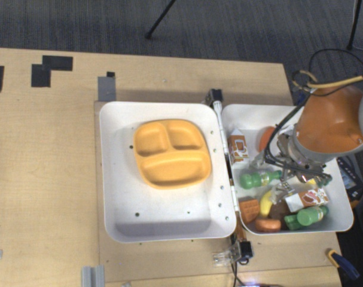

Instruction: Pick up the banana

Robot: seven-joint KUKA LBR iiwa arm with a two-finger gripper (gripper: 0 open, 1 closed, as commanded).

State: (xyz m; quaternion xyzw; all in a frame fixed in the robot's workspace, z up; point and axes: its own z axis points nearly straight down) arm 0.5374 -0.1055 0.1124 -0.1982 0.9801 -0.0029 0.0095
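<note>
The banana (265, 205) looks light, smooth toy plastic; grab mid-body. Can't tell how the gripper (284, 187) is set.

Yellow divided tray (171, 152) in left white bin (118, 178), green bottle (256, 179) and orange carton (237, 147) in right bin (342, 217)

The grey arm with its orange band (333, 121) runs off the right edge and covers the far right part of the right-hand shallow white bin (342, 220). The two-finger gripper (284, 187) is a dark tangle too small to read. The small yellow banana (265, 205) shows only a short stretch, its far end lost under the gripper. A red rounded item (266, 137) is half hidden behind the wrist.
</note>
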